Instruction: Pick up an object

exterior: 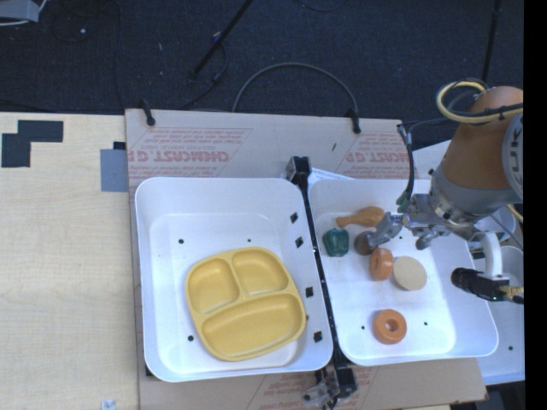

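While reaching in from the right over the right bin (479, 336), hangs low near its upper middle: tool (386, 229), finger state impossible to tell. Just below it, a dark round piece (366, 243) and an orange object (381, 264). Beside those, a green pepper (336, 243), a tan drumstick-shaped piece (362, 219), a cream round piece (409, 273). Further toward the front, an orange doughnut (390, 325). Over in the left bin (162, 229), a yellow divided plate (245, 301).

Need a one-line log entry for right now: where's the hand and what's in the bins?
hand over right bin, above dark round piece | grasp: cannot tell | nearby: green pepper, donut | left bin: yellow tray
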Available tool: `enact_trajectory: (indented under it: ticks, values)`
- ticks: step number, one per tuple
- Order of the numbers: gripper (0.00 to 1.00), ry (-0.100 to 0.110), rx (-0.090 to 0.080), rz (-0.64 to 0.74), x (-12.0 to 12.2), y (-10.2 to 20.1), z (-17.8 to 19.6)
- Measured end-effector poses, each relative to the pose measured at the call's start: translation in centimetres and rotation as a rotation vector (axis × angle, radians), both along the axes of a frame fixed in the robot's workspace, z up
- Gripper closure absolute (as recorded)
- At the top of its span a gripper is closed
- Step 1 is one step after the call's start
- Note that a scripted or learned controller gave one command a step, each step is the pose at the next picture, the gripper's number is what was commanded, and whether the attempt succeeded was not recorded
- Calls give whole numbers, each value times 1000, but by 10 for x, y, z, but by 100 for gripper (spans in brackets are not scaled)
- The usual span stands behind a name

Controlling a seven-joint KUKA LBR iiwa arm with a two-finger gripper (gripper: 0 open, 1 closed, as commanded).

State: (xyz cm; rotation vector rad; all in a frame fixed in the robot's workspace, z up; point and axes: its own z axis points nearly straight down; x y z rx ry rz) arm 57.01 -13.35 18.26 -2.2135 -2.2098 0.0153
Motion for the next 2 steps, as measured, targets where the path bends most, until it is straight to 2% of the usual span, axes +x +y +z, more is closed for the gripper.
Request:
enact_trajectory:
  ticks: [1, 2]
  values:
    - [0, -13, -2, 2, 3, 0, 8]
    - [0, -10, -1, 2, 4, 1, -36]
